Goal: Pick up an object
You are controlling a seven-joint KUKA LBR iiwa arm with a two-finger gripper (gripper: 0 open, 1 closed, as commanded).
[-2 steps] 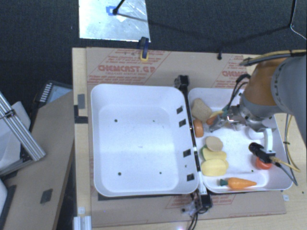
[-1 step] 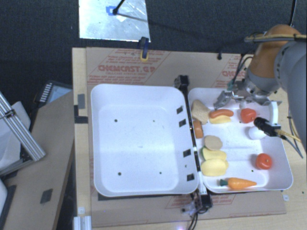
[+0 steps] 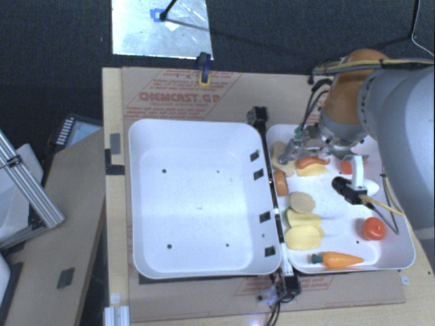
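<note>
The right bin (image 3: 401,250) holds several toy foods. A hot dog in a bun (image 3: 312,165) lies near its back. An orange piece (image 3: 280,182) rests against the left wall, with a tan potato (image 3: 302,201) beside it. Two yellow pieces (image 3: 304,228) lie toward the front, a carrot (image 3: 338,258) at the front edge and a red tomato (image 3: 372,228) to the right. My gripper (image 3: 291,152) reaches down into the back left corner of this bin, just left of the hot dog and above a pale piece (image 3: 276,152). Nothing shows as lifted.
The left bin (image 3: 197,195) stands beside the right one, with a black-clipped divider (image 3: 268,189) between them. The grey arm (image 3: 394,128) covers the right bin's back right part. A small red piece (image 3: 346,167) lies near the hot dog. Brown cardboard lies under both bins.
</note>
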